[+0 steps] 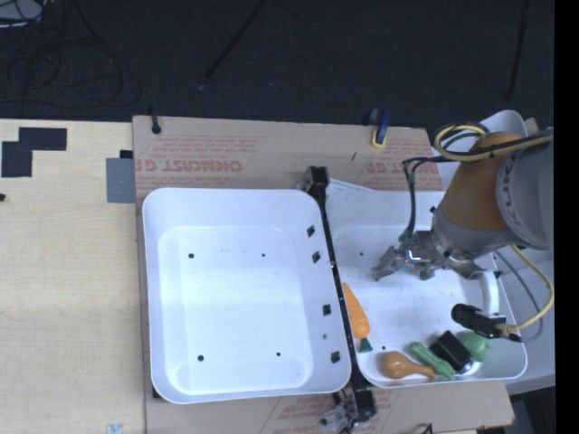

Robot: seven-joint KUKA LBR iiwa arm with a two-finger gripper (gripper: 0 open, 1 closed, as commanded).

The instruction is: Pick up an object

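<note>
Right bin [398, 242]: gripper [391, 267] low over bare floor toward the far side, fingers spread apart, nothing between them. Carrot [355, 313] against the left wall, well apart from gripper. Near edge: tan pear-shaped piece [403, 364], green piece [432, 358], black block [450, 349]. Left bin [154, 242] alongside.

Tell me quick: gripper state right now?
Gripper: open, holding nothing, above the right bin floor, apart from the carrot.

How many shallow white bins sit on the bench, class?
2. The left bin lies at the middle of the camera view. The right bin lies beside it, under the arm, and holds a carrot and other small items.
</note>
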